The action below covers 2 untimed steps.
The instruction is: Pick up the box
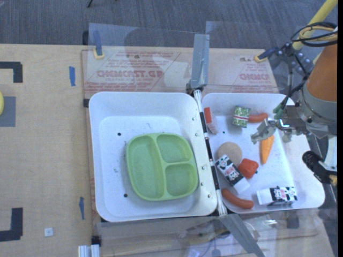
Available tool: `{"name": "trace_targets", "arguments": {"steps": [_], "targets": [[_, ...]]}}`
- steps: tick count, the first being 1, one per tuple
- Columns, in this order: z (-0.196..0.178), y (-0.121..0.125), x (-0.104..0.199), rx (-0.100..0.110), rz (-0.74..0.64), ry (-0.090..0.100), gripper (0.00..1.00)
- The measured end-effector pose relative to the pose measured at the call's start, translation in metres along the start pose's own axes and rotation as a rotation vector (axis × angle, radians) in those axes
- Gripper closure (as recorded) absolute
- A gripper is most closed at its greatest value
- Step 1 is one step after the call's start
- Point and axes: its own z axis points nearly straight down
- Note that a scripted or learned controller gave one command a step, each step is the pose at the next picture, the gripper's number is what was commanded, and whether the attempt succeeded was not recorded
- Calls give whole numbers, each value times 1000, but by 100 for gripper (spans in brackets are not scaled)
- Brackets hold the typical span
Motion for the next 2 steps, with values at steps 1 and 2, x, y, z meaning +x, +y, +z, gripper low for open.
{"name": "trace_targets", "arguments": {"steps": [1,2], "targets": [[-7,2,0,3,-1,-1,100],[22,-30,25,2,88,0,100]]}}
